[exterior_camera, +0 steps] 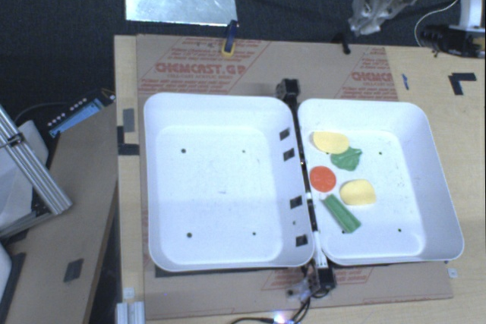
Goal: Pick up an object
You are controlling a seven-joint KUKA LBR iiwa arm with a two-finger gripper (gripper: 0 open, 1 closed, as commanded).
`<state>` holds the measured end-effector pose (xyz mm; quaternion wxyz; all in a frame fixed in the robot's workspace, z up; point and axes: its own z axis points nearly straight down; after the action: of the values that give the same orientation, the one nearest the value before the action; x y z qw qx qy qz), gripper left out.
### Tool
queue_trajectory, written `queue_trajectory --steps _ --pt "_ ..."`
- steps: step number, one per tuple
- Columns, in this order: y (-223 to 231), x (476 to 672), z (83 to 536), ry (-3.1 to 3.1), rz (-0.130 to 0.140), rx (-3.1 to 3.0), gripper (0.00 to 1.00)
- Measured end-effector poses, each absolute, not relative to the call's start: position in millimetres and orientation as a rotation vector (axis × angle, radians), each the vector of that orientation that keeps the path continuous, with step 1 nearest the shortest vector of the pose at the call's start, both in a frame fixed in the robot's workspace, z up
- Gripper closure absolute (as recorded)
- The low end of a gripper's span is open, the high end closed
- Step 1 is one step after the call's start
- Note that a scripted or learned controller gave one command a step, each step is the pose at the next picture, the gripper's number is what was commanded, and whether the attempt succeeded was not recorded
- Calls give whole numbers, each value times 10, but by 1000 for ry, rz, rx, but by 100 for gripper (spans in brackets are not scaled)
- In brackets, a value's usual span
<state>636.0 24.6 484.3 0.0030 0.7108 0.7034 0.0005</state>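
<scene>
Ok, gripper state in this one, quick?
Gripper: raised above the bench behind the right bin, nothing held; open or shut cannot be told.

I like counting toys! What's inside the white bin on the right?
Right bin holds five: two yellow pieces, a green leaf, an orange disc, a green stick. Nothing visibly covered.

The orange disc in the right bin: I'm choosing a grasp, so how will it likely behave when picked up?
The orange disc looks flat and thin, so it probably lies low and is hard to pinch. Lying flat, it seems unlikely to roll. The green stick sits close by and may get nudged.
</scene>
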Motion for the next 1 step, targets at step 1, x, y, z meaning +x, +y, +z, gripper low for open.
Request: queue_trajectory --steps 1 --pt "395 6411 5240 2222 8 2213 100"
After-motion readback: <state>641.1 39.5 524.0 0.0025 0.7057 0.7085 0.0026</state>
